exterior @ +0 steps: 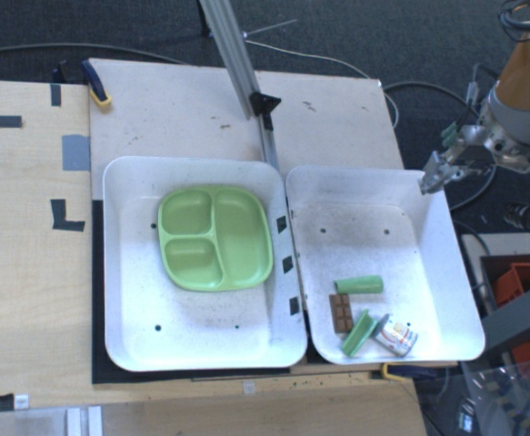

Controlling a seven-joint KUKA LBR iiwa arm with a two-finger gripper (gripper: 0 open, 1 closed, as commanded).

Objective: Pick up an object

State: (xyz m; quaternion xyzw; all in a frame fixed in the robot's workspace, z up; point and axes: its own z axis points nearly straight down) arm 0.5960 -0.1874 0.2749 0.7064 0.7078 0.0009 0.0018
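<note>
In the right bin [374,198], near its front edge, lie a green cylinder [358,285], a brown chocolate-like bar [341,312], a second green stick [357,332] lying slantwise, and a small white can with red markings [396,336]. A green divided plate [215,238] rests in the left bin [128,271]. My gripper [435,174] hangs at the right bin's far right corner, well away from the objects, with nothing visibly between its fingers.
A slanted metal pole [233,44] with a black clamp reaches over the bench toward the seam between the bins. Cables trail across the dark floor at the back. A blue and yellow clamp [96,84] sits at the bench's far left corner.
</note>
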